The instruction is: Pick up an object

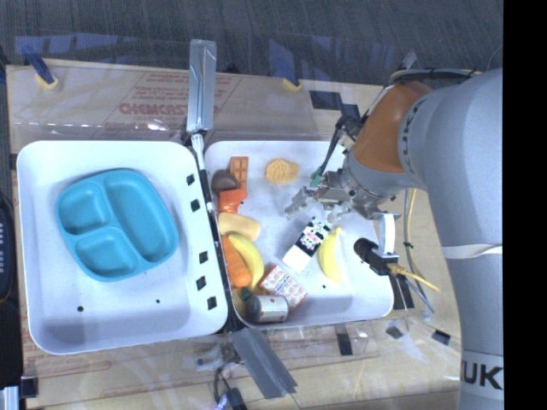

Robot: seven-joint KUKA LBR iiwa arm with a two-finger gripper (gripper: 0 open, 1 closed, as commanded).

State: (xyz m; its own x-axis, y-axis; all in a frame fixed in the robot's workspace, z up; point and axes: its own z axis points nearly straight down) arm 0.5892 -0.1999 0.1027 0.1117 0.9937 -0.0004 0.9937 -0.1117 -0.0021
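My gripper (314, 202) hangs over the middle of the right bin (373, 301), open, with nothing between its fingers. Just below it lie a black-and-white carton (308, 239) and a small yellow banana (330, 257). A tan round cookie (282, 171) rests to its upper left. Along the bin's left wall lie an orange-brown bar (238, 169), an orange piece (231, 201), a pale yellow piece (239, 225), a larger banana (248, 250), a red-and-white box (284, 285) and a metal can (267, 308).
The left bin (51, 314) holds a blue divided plate (117, 223). A grey divider (201, 84) stands between the bins at the back. The arm's grey body (453, 169) and its cables cover the right bin's right side.
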